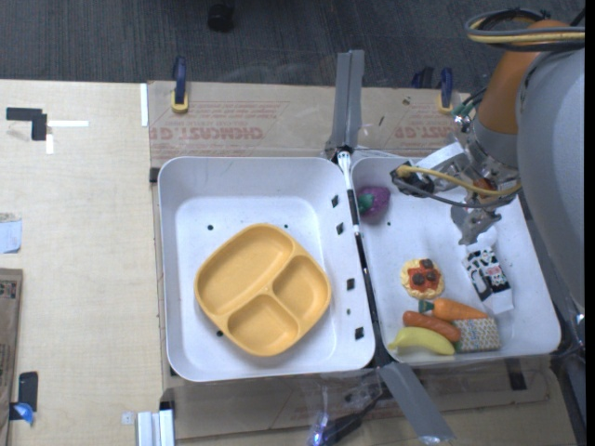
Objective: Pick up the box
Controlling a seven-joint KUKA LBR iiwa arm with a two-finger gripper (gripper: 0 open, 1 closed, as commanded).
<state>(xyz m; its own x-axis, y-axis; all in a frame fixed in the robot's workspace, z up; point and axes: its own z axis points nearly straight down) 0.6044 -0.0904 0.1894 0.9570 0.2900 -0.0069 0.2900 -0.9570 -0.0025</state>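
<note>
Arm over the right bin, with the box lying just below its gripper

The gripper (476,223) hung at the right of the frame above the right bin (532,337); whether it was released or clenched could not be told. The box (488,275), black and white, lay on the bin floor just beneath it, right of a pizza toy (422,277); a yellow divided plate (263,289) sat in the left bin (177,277)

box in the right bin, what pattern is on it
White with black cow-like patches; the box shows in the camera view, just below the pincer.
</note>
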